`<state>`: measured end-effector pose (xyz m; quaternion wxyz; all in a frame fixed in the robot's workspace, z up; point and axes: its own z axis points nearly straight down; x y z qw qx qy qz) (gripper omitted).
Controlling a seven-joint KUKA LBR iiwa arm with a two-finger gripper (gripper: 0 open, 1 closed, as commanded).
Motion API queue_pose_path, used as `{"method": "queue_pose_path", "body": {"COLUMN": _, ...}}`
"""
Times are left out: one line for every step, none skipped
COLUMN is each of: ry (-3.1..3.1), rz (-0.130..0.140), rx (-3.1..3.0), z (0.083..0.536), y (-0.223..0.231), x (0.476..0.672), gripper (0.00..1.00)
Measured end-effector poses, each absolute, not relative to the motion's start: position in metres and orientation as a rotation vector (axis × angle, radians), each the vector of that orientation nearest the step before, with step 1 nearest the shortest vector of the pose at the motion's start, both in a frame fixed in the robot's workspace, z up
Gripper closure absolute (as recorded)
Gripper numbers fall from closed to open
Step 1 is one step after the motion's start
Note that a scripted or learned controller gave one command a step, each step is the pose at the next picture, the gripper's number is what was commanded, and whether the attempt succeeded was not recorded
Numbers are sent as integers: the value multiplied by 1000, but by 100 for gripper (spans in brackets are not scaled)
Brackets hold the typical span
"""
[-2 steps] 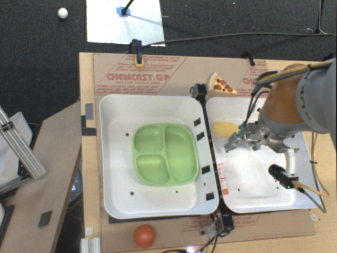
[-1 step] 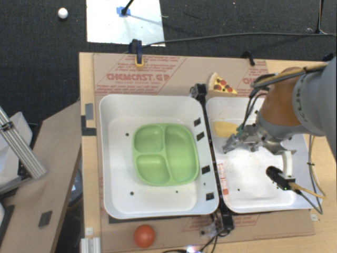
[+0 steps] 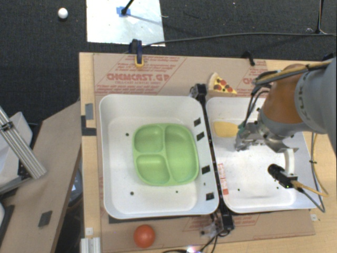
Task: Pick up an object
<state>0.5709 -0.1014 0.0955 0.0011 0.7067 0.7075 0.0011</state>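
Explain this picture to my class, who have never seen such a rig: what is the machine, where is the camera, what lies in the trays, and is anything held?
One fixed camera above the bench took this, looking down at a slant. The grey machine with an orange band, reaching in from the right, is a robot arm. Its gripper, the hand-like end, is over the right bin. A pale yellow object lies there, just beside it. The left bin holds a green divided plate. Outside the bins, on the bench, lie a toy pizza slice and an orange-red ball. Whether the gripper holds anything cannot be told here.
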Motion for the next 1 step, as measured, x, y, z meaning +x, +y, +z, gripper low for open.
{"method": "queue_pose_path", "body": {"ry": 2224, "rz": 4, "rx": 2214, "z": 139, "y": -98, "x": 575, "gripper": 100}}
